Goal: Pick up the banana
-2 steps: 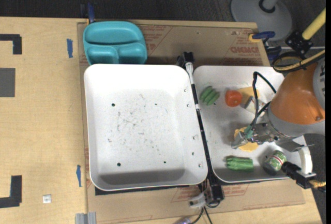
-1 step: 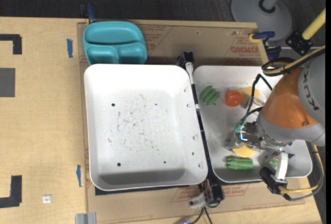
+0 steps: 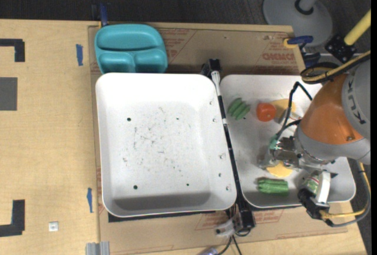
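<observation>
1. Crowding is looking like the main risk: the gripper (image 3: 275, 156) is hanging low in the right bin (image 3: 349, 191), and the pale yellow piece I am taking for the banana (image 3: 279, 171) is lying just below it, almost touching a green piece (image 3: 273, 186)
2. I am not managing to tell whether the claw is apart or together, as the wrist is blocking it; nothing is showing as held
3. A grab here is risking the green piece coming up instead, or the banana being nudged aside and slipping out, since it is lying flat and low on the bin floor
4. Another yellow thing (image 3: 284, 105) is peeking out behind the arm (image 3: 333, 118), beside a tomato (image 3: 265, 111); I am not sure which of the two yellows is the banana, so the wrong one may be getting targeted
5. Loose cables at the wrist are dangling near the bin rim and could be snagging on a lift
6. Lettering starting "KU" is showing on the arm's grey part; red print on the cardboard (image 3: 277, 55) is sitting upside down and too small for reading
</observation>
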{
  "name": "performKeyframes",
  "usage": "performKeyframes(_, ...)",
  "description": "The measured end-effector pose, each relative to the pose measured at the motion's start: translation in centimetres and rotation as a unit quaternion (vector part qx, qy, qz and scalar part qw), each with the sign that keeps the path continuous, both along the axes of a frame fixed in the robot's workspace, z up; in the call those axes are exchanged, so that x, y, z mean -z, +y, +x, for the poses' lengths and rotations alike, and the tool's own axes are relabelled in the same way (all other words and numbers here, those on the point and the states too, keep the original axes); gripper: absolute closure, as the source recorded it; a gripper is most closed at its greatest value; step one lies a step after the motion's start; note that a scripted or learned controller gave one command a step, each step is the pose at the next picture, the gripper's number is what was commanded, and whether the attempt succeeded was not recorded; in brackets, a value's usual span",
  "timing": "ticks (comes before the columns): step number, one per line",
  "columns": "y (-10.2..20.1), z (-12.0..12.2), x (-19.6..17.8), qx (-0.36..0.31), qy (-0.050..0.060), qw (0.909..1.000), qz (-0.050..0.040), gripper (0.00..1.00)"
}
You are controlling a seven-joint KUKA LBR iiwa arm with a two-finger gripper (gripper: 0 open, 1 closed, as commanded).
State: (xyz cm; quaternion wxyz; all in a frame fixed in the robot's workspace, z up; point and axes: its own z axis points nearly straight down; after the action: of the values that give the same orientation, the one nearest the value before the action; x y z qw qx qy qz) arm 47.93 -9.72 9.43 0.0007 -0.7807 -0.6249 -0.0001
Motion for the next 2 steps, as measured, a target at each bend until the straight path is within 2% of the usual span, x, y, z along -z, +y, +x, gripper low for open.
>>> performKeyframes(2, 0.01, 0.12, -1.98, 0.0, -0.002, 1.0, -0.0008, 1.0)
